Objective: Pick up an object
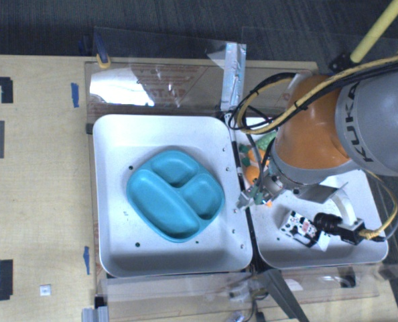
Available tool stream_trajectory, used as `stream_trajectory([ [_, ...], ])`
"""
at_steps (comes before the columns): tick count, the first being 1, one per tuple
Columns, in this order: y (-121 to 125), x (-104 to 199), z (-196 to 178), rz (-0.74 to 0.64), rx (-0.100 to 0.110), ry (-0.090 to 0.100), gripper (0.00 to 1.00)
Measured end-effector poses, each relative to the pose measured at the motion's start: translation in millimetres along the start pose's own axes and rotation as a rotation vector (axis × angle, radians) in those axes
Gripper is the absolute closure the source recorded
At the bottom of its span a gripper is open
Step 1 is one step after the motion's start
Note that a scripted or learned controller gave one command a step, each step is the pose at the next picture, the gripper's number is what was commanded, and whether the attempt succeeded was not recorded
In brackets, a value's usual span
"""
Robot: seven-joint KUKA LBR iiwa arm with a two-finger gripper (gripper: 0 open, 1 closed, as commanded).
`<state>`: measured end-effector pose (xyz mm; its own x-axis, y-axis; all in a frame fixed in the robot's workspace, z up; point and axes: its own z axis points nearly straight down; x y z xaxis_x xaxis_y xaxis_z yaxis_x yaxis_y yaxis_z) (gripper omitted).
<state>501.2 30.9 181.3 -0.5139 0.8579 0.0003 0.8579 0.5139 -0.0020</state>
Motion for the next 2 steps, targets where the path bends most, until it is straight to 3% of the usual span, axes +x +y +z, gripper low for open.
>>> stream_trajectory([
  [1, -3, 37, -16, -0.005, 0.002, 0.002, 1.00],
  [2, 28, 48, 0, 0.370, 0.002, -0.001, 1.00],
])
